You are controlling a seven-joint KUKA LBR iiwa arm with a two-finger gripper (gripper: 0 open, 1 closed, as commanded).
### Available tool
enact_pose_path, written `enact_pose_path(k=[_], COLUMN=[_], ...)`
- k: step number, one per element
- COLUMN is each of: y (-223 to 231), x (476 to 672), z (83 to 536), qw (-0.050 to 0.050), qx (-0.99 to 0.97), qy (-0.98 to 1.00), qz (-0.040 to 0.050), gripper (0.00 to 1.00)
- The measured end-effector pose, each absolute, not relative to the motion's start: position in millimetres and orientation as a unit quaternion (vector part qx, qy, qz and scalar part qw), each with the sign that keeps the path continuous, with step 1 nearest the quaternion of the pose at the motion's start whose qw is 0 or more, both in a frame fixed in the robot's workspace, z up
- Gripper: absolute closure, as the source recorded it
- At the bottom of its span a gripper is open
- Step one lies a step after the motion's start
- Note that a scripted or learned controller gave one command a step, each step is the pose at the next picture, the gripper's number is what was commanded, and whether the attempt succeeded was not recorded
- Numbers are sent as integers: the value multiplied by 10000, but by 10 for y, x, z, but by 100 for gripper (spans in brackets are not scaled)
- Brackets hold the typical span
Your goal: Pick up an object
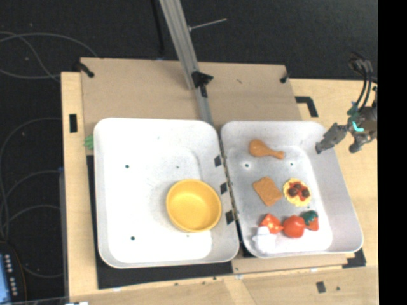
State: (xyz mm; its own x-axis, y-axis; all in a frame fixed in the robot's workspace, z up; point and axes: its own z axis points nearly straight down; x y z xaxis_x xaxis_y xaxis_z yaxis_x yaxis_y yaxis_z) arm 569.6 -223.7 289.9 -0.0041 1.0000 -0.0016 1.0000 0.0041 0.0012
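Note:
The right bin holds several toy foods: a tan drumstick, a brown toast slice, a small yellow tart with red topping, a red tomato, a small orange-red piece, a red and green piece and a white lump. My gripper hangs over the bin's far right corner, to the right of the drumstick. Its two dark fingers are spread apart, open, with nothing between them.
A yellow bowl sits in the left bin, near its front right. A grey metal post slants up from between the bins at the back. Cables lie on the dark floor at left.

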Motion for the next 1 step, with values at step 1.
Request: enact_pose_path(k=[1], y=[-2225], x=[5650], z=[2282], qw=[-11], qx=[7074], qy=[7069], qz=[-23], gripper=[0])
